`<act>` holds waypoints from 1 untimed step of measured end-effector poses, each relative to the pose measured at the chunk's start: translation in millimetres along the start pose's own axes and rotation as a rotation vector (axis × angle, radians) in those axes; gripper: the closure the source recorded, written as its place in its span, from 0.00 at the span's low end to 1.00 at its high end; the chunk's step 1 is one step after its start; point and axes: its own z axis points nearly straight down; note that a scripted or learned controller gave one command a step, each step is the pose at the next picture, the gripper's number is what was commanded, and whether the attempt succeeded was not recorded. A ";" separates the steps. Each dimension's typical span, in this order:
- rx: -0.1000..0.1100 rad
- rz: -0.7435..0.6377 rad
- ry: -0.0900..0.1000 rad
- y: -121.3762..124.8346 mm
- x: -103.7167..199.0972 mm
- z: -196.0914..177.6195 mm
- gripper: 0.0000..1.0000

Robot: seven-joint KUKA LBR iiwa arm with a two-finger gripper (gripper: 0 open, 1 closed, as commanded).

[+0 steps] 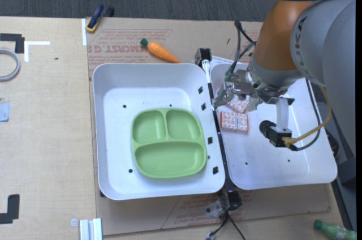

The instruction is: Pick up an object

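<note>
- Hovering low in the right bin (294, 168), the gripper (236, 98) hides its grip state; cannot tell.
- Red-and-white patterned packet (235, 121) lies just beneath it: probably light, soft; pinch across its flat middle.

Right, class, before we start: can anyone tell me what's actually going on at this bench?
A grey and orange robot arm reaches in over the right bin, its gripper low above a small red-and-white patterned packet near that bin's left wall. Whether it has hold of the packet can't be told from here. The left bin holds a green divided plate. A toy carrot lies on the cardboard behind the bins.
</note>
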 end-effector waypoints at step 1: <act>-0.001 -0.088 0.000 -23.1 -53.5 -0.1 0.00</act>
